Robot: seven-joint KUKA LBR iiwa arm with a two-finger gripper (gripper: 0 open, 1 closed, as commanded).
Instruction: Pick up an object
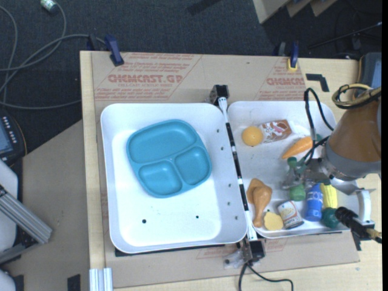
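We take the small green object (297, 193) as the likeliest target: it lies in the right bin (267, 111), directly below the gripper (298, 176) and apparently touching its tips. We cannot tell whether it sits between the tips or merely beneath them, so we do not record a hold. Whether the gripper is released or clenched we cannot tell; the metal parts blur together at this angle.

Just right of the gripper and a little nearer the bin's front stands a blue bottle (314, 202), with a yellow item (329, 196) beside it, farther right. A teal piece (330, 218) lies at the front rim beyond those. Above the gripper, an orange carrot-like piece (298, 147) lies tilted, near the arm's wrist. Further up and left we note an orange ball (252, 136) touching a red-and-white packet (276, 130).

Left of the gripper, a tan drumstick shape (259, 196) lies by the bin's left wall. In front of it are a pale yellow disc (273, 222) and a small labelled can (290, 214), side by side.

Well left, across the divide, the left bin (121, 162) holds a blue divided plate (168, 157), lying flat.

The arm (357, 144) enters from the right, black cable (315, 117) looping above it.
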